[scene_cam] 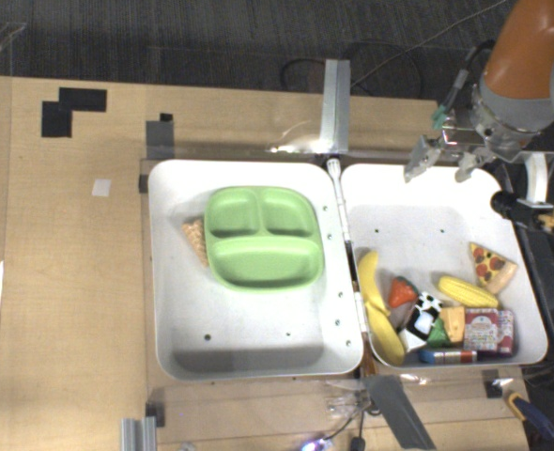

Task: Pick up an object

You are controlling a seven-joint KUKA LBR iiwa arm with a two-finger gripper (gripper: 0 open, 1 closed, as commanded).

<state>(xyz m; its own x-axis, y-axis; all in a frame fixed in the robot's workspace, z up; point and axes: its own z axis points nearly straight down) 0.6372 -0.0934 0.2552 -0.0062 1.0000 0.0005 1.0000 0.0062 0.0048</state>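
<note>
Poised at about 1 o'clock in the view, the end effector hangs over the far rim of the right bin, its two fingers spread apart with nothing between them. By my reading the pick has not begun: nothing is lifted, every candidate lies in a bin, and the whole job of descending, closing and raising is left.

Counting from left to right across the table: the left bin, at 9 o'clock from the right one, carries one green plate with three compartments, and one small tan snack touching the plate's 9 o'clock edge.

The right bin's things crowd its near half, toward 5 o'clock, well apart from the end effector. There is one banana along the left wall, one red piece just beside it, one black-and-white item, one corn cob, one pizza slice at the 3 o'clock side, one small box, and one marker along the near rim. A yellow-tan piece sits between the black-and-white item and the box; what it is I cannot tell.

That makes two bins, two things on the left, and seven or eight on the right.
</note>
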